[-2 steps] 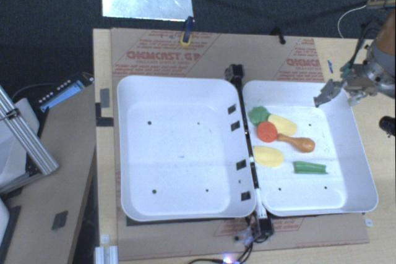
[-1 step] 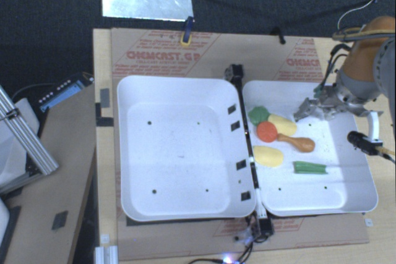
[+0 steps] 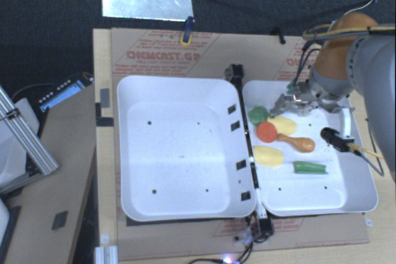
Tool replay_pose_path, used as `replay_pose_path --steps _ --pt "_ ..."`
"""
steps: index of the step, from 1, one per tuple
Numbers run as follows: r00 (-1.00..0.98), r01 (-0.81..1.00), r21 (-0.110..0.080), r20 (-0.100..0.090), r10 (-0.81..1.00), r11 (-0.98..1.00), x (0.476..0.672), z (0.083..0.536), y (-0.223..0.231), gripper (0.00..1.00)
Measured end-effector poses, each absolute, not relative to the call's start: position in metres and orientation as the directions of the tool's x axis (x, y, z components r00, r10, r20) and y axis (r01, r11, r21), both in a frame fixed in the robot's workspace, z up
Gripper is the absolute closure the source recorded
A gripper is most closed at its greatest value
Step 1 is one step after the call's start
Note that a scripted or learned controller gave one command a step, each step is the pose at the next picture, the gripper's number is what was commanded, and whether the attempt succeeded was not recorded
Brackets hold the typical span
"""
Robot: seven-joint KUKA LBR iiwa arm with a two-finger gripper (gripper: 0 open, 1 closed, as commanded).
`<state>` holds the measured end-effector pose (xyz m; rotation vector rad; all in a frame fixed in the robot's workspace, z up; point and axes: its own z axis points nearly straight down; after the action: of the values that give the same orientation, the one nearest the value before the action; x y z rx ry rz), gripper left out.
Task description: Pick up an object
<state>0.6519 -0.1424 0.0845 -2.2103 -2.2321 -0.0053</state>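
While the gripper (image 3: 289,103) hovered over the right bin's (image 3: 359,195) far edge, nothing sat between its jaws, and how far apart they stood could not be told, so the pick looked undone. Nearest lay a green toy (image 3: 258,114); the wooden-handled piece (image 3: 297,143) ran left-right, handle pointing right.

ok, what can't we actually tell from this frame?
- Gripper: finger state unreadable in the camera view; small and cluttered by the wrist hardware.
- Arm: cut off by the right edge.
- Yellow piece: partly covered by the red ball.
- Green item: too small to identify, beside the right bin wall.
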Motion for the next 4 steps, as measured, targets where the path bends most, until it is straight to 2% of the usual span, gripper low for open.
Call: replay_pose_path --steps 1,2,3,4 --pt "-0.01 1.0 0.004 0.002 1.0 0.01 0.652 0.086 -0.078 0.0" --pt "0.002 1.0 0.001 0.0 1.0 -0.002 0.58 0.086 -0.105 0.0" --pt "0.001 1.0 0.005 -0.001 1.0 -0.001 0.556 0.086 -0.119 0.0" --pt "-0.01 1.0 0.011 0.0 1.0 0.01 0.654 0.086 -0.085 0.0"
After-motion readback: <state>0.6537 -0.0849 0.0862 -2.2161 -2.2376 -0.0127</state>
